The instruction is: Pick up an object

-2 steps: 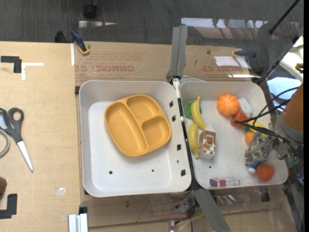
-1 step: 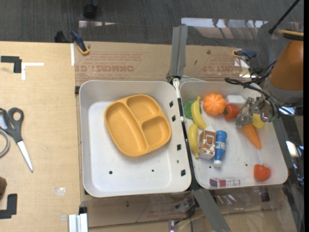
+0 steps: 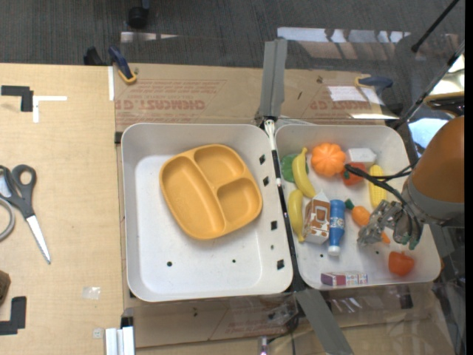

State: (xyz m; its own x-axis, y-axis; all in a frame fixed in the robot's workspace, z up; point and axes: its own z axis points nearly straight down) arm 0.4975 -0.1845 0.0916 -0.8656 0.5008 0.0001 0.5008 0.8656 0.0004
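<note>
The surface [image 3: 59, 198] is light wood on the left, with brown cardboard [image 3: 185, 95] laid beneath the two white bins. The left bin [image 3: 140, 272] holds one yellow-orange divided plate [image 3: 211, 190], lying flat near its middle. The right bin [image 3: 425, 268] holds toy food and packages: an orange pumpkin [image 3: 328, 159] at the far side, a yellow banana [image 3: 299, 171] just left of it, a second yellow piece [image 3: 296, 211] below that, a brown-and-white carton [image 3: 317, 220] touching a blue-and-white bottle [image 3: 336, 226], a small orange fruit [image 3: 360, 215], a yellow item [image 3: 377, 186] near the right wall, a red piece [image 3: 401, 263] in the near right corner and a flat pink-and-white box [image 3: 344, 278] along the near wall.

The tool [image 3: 384, 228] sits low inside the right bin, between the small orange fruit and the red piece. Whether it is spread or closed cannot be told, and nothing is seen gripped in it.

Scissors [image 3: 26, 205] lie at the left edge of the surface. Black tape marks [image 3: 18, 95] sit on the wood. A blue clamp [image 3: 122, 63] stands at the far edge. Beyond is dark grey carpet [image 3: 185, 6].
</note>
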